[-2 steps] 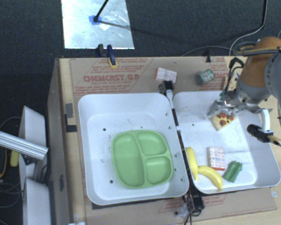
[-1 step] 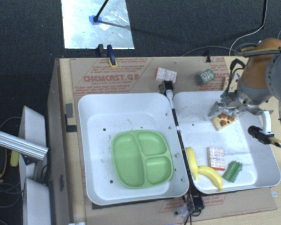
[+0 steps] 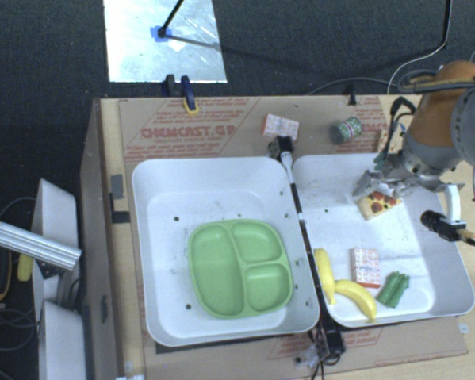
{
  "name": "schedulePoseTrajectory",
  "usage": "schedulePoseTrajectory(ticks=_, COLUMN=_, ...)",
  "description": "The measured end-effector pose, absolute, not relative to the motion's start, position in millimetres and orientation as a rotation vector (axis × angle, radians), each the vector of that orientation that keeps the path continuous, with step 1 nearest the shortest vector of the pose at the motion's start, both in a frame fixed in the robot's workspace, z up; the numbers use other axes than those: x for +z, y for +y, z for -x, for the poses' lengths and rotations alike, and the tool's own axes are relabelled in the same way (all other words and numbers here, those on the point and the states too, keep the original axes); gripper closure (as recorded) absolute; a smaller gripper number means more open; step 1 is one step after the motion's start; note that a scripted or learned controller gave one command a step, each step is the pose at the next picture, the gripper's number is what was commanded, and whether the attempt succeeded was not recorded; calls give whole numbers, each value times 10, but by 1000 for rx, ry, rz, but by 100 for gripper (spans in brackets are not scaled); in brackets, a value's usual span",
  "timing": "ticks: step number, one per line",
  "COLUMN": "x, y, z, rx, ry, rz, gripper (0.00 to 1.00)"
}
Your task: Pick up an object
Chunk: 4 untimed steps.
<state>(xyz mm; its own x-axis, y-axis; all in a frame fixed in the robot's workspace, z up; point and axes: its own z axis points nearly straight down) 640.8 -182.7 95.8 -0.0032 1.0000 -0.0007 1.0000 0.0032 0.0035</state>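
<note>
1 flat pizza-slice toy (image 3: 379, 206), yellow with red spots, under claw (image 3: 374, 186).

Grey arm (image 3: 468, 129), orange band (image 3: 447, 95) above the wrist, dark cables, pale metallic gripper (image 3: 378, 187)

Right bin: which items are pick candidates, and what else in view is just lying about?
Pick candidates, in the right bin:
- pizza slice toy, by the gripper
- banana
- red-and-white packet
- green vegetable toy

Lying about:
- green divided plate, left bin
- small can, on the bench
- card, on the bench
</note>
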Motion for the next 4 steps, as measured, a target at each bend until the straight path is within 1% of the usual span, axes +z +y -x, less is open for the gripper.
schedulePoseTrajectory(ticks=1, x=861, y=-1938, z=-6431, rx=4, ry=2220, rz=-2216, gripper=0)
schedulePoseTrajectory(ticks=2, x=1068, y=-1602, z=-6419, rx=3, ry=2225, rz=-2214, gripper=0)
schedulePoseTrajectory(ticks=3, x=919, y=-1848, z=-6354, rx=1, ry=2221, rz=-2218, gripper=0)
schedulePoseTrajectory(ticks=4, x=1055, y=-1843, z=-6381, rx=10, ry=2220, rz=-2213, gripper=100)
